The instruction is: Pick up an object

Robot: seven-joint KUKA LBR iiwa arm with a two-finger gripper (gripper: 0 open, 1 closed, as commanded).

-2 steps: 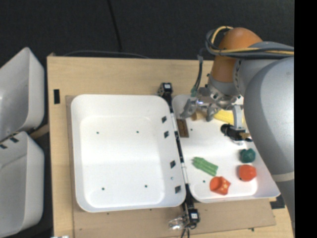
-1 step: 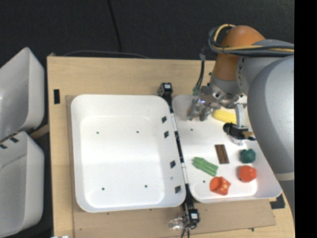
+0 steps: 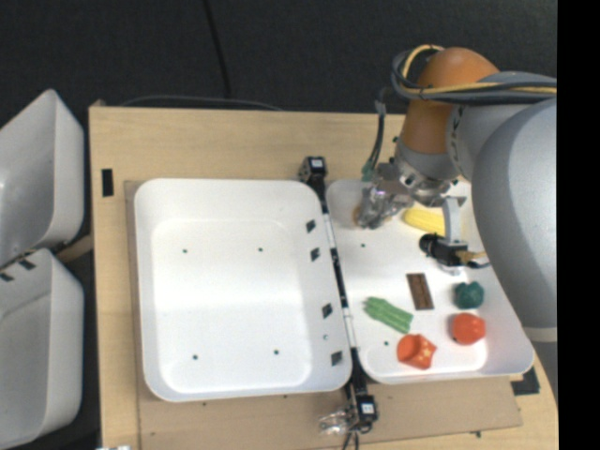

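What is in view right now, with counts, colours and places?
bench: one, pale wood, under bins
left bin: one, white, bench's left half
right bin: one, white, beside left bin
yellow piece: one, yellow, right bin, beside claw
brown block: one, brown, right bin's middle
long piece: one, green, by bins' divide
teal ball: one, dark teal, right bin's right side
red ball: one, orange-red, just nearer than teal ball
red lump: one, orange-red, right bin's near edge
arm: one, grey, orange band, from right
claw: one, grey, right bin's far corner
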